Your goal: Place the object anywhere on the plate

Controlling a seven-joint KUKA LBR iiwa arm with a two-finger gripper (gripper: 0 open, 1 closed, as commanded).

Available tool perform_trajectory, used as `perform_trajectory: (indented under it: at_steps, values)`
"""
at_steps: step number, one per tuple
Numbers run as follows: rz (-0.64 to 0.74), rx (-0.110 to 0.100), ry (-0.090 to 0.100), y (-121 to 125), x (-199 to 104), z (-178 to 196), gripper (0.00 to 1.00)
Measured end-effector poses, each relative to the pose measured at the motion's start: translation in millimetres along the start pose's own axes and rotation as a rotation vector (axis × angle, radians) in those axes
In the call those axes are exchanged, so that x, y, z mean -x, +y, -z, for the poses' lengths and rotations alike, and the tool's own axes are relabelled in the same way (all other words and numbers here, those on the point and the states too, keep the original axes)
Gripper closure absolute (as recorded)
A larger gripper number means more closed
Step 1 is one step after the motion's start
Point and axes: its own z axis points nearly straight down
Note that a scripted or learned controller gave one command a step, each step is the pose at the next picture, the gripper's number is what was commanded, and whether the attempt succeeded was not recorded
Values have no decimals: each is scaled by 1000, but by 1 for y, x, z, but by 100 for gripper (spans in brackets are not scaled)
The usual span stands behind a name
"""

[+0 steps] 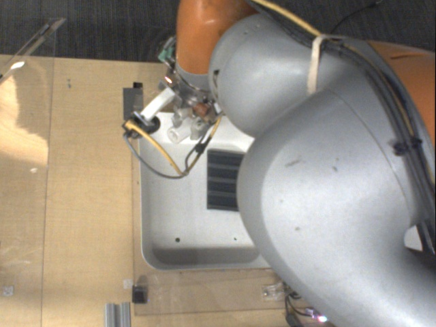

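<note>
Camera view: one slanted look down on the table and a white bin.
Arm: the grey arm reaches in from the right and covers most of the bin's right side; its orange band sits above the wrist.
Pincer: the pincer hangs over the bin's far left corner, close to the far wall, pointing down into the bin.
Pincer state: I cannot tell how it stands or whether it has hold of anything; the wrist hardware and cables crowd that spot.
Cable: a yellow and black cable loops from the wrist down across the bin's left wall, slack, likely so the wrist can turn freely.
Object: I cannot make out the task's thing; it may lie beneath the wrist or the arm.
Object's axis: its heading and long axis cannot be told.
Plate: I cannot pick out a plate either.
Dark grille: a dark slatted patch lies on the bin floor near the middle, its slats running side to side.
Why so placed: my guess is that the arm stands low over the far left corner to pick or set down there.
</note>
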Motion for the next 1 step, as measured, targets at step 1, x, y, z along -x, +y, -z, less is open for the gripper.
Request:
perform_trajectory:
  at_steps: [1]
  values:
    - [263, 2, -23, -47, 87, -116, 100]
